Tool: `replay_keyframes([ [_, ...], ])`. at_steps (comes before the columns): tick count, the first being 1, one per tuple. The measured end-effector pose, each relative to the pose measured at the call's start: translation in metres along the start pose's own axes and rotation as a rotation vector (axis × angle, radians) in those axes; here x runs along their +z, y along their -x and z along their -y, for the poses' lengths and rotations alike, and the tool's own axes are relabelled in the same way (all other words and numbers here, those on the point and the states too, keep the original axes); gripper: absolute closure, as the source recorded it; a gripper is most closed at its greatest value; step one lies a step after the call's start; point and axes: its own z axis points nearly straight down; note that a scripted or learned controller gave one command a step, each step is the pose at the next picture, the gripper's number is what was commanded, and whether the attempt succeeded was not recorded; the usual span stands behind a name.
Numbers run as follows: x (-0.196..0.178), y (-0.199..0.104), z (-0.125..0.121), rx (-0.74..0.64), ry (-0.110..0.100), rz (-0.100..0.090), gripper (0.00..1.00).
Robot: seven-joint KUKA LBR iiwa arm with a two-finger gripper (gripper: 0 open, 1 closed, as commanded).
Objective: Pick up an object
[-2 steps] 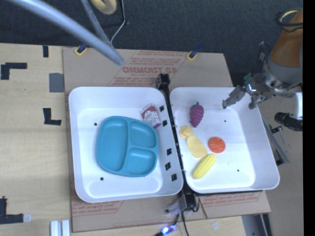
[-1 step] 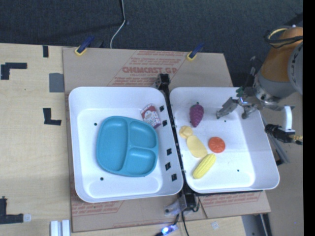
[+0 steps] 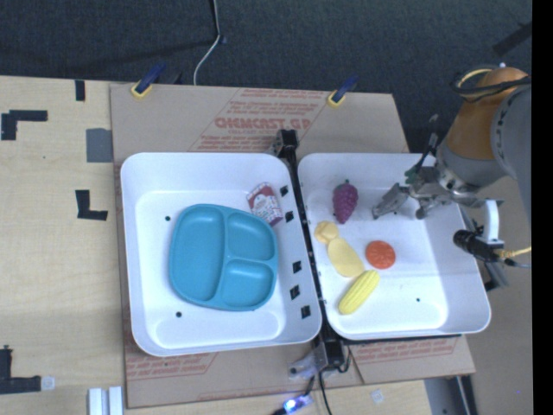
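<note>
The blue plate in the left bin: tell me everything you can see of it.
The blue plate is a light blue divided tray, apparently plastic, with rounded corners and three compartments: one large on the view's left, two smaller on the right. All three look bare. It lies flat and face up on the floor of the left bin, turned slightly askew. A small red and white packet sits at its upper right corner, touching or nearly so.

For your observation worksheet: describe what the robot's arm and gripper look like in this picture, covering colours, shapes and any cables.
The arm is a thick, rounded grey body with an orange band above the wrist. A thin looped cable sits on top of the orange part. The gripper is a small grey metal piece with slim, dark-tipped fingers. A white bracket with a black fitting sits beside the wrist.
</note>
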Motion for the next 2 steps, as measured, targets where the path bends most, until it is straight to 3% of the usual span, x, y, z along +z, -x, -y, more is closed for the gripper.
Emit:
replay_keyframes([
  [1, -0.012, 0.0, -0.001, -0.001, 0.002, 0.001, 1.0],
  [2, -0.058, -0.008, -0.005, -0.001, 0.005, -0.001, 1.0],
])
